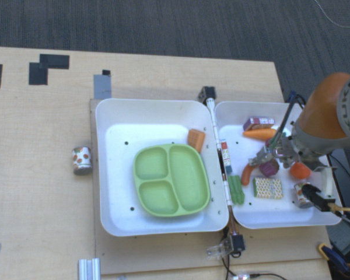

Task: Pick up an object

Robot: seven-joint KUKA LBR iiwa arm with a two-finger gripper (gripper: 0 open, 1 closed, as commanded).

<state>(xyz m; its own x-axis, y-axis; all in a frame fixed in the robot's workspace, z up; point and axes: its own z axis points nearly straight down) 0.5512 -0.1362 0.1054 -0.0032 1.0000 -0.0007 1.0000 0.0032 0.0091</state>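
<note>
Gripper (267,158) down in the right bin (245,214) over a purple toy (269,168); can't tell its grip, nothing lifted yet

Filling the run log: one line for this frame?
arm: over right bin | gripper: low, by purple object | grasp: not seen | left bin: green plate, orange block

The arm (332,118) is grey with a broad orange band above its wrist; a thin black cable runs alongside toward the metallic grey end effector (267,155).
</note>
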